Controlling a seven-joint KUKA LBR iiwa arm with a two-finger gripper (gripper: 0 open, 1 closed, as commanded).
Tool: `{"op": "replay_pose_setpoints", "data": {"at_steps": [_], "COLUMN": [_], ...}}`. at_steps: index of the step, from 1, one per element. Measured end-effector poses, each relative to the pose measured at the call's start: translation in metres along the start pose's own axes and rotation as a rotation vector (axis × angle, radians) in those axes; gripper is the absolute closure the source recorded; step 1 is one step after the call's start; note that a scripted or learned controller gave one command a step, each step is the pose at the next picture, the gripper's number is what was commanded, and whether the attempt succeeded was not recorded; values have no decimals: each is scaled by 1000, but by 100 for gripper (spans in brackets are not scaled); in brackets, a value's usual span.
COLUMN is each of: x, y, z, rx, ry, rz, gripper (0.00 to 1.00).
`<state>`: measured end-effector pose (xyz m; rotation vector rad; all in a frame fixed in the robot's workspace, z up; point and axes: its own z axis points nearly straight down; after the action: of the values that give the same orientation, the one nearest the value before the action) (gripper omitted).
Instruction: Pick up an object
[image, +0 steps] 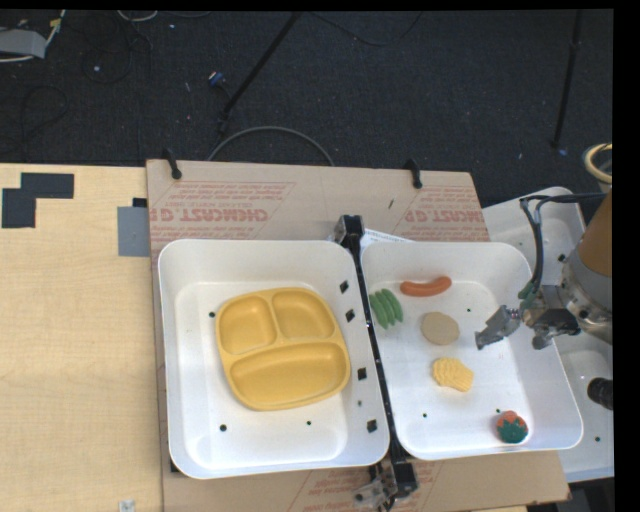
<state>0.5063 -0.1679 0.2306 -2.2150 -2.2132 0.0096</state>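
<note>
Gripper (512, 328) hangs over the right-hand bin's (545, 425) far right side, reaching in from the arm at that edge; whether it is spread wide or pinched narrow cannot be told, and nothing is seen between its tips.

Taking the black divider (366, 335) between the two bins as the landmark, and going left to right: well left of the divider, in the left-hand bin (190, 400), lies a yellow compartment plate (283, 347), flat, with two small sections at the back and one large one in front. Just right of the divider lies a green ridged toy (386, 307), like a bunch of beans. Further right of the divider and a little behind lies an orange-red sausage (426, 287), lengthwise across the bin. Right of the divider again sits a round tan disc (439, 328), near the gripper yet apart from it. In front of the disc lies a yellow lumpy piece (453, 375). Farthest right of the divider, in the near corner, rests a small red and green toy (512, 427).
</note>
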Motion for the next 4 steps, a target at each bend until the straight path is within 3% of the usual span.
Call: {"op": "replay_pose_setpoints", "data": {"at_steps": [1,2,4], "x": [0,5,1], "y": [2,7,2], "z": [-4,58,140], "rx": [-8,-2,-12], "ry": [-2,0,2], "rz": [-1,-1,-1], "gripper": [0,0,0]}}
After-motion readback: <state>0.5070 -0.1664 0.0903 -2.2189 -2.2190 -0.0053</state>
